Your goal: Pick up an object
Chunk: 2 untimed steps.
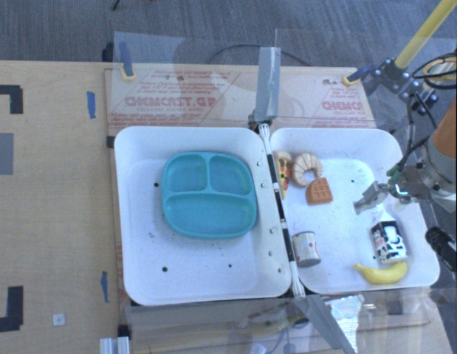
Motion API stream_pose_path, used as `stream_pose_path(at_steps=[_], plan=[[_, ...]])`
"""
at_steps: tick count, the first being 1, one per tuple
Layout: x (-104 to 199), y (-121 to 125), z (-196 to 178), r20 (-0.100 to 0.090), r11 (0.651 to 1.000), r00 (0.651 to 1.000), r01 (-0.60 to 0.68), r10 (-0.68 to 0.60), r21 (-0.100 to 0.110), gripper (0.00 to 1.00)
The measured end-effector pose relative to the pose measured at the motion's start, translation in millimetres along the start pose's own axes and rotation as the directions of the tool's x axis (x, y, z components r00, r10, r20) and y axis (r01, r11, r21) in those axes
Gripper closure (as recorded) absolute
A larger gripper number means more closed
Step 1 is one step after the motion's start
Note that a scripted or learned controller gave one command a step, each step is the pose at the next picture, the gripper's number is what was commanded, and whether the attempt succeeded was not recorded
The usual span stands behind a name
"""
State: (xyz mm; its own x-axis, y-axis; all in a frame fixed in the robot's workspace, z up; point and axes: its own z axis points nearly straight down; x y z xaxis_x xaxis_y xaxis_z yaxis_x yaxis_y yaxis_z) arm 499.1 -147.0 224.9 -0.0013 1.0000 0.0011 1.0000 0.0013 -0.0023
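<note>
Gripper (370, 198) hangs over the right bin (346, 282), fingers spread wide, nothing btwn them. Rel. to the gripper: black-white carton (388, 243) just below, banana (382, 273) past that by the bin's front rim, waffle (320, 191) & croissant (307, 164) to its left, small can (306, 248) lower-left. Teal divided plate (210, 195) sits in the left bin (139, 271), well apart.

The robot arm (444, 150) is grey, with a bit of orange high up at the picture's edge. Lower down it has silver metal parts and a small green piece. Its gripper (368, 200) is grey metal and looks thin and pointy.
</note>
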Motion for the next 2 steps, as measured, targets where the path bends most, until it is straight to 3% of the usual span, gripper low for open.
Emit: stream_pose_path(at_steps=[1, 2], plan=[[-27, -11, 94, 0.002, 0.984, 0.984, -0.176, 0.176, -0.013, 0.00], [-43, -2, 98, 0.002, 0.986, 0.987, -0.161, 0.161, -0.049, 0.00]])
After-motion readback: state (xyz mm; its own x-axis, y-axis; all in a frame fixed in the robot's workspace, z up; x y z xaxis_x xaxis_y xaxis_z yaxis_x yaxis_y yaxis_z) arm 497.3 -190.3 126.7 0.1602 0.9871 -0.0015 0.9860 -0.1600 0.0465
